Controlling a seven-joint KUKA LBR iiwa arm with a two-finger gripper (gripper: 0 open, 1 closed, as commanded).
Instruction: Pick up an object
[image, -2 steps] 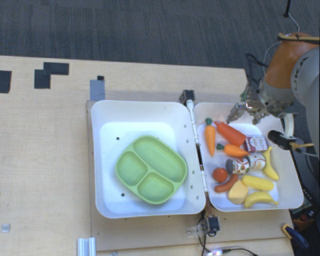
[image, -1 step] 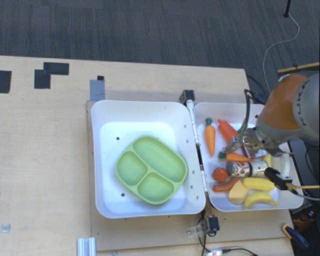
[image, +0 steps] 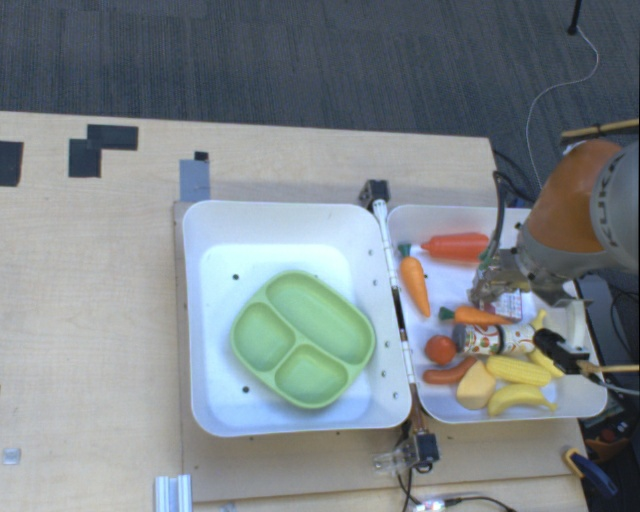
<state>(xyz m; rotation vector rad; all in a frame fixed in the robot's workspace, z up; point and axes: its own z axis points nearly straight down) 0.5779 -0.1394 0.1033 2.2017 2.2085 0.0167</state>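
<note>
The right bin (image: 432, 405) holds several toy foods. An orange carrot (image: 414, 285) lies near its left wall, and a red-orange piece (image: 457, 246) lies at the back. A smaller carrot (image: 485, 317), a red tomato (image: 440, 349), a small printed carton (image: 492, 340), a reddish sausage (image: 447, 375), a corn cob (image: 518, 372) and a banana (image: 520, 400) crowd the front. My gripper (image: 492, 288) hangs low over the bin's middle, just behind the smaller carrot. I see nothing held in it.
The left bin (image: 200, 300) holds a green divided plate (image: 303, 339). A hinge-like divider (image: 392, 290) runs between the bins. The arm's orange band (image: 575, 200) and grey body cover the right bin's far right side. Cables lie off the bench's right edge.
</note>
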